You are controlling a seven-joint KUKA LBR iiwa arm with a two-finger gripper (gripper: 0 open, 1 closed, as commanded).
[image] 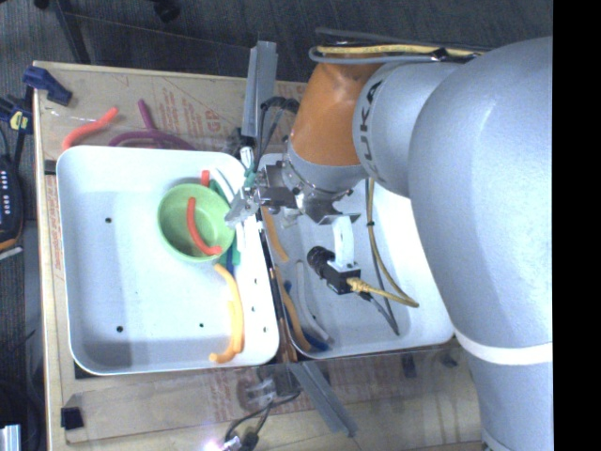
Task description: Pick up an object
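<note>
My own arm (470,158) bulks nearest the camera, grey, with the orange band (329,120) above the wrist, and it covers much of the right bin (376,332); below it the tool (246,203) hangs over the seam between the two bins, just at the right wall of the left bin (122,336); the things I might take lie there in the left bin: a green bowl (192,222) with a red strip (194,225) curled inside it, a long orange-yellow piece (230,313) running down along the right wall toward the near corner, and something green and thin (225,188) just beside the tool; whether the tool is spread or closed I cannot tell, for the wrist hides most of it and the small metal parts blur together; nothing can be seen between its tips, so I would not claim to hold anything; it looks close to the bowl's right rim, though I cannot say it touches; the risk, as I judge it, is the crowding at that wall: coming down here I could strike the rim between the bins or the bowl's edge and tip the bowl, or close on the thin green piece and the bowl together and lose both on the lift; the desk (141,92) behind carries loose red and purple cords (141,134).
</note>
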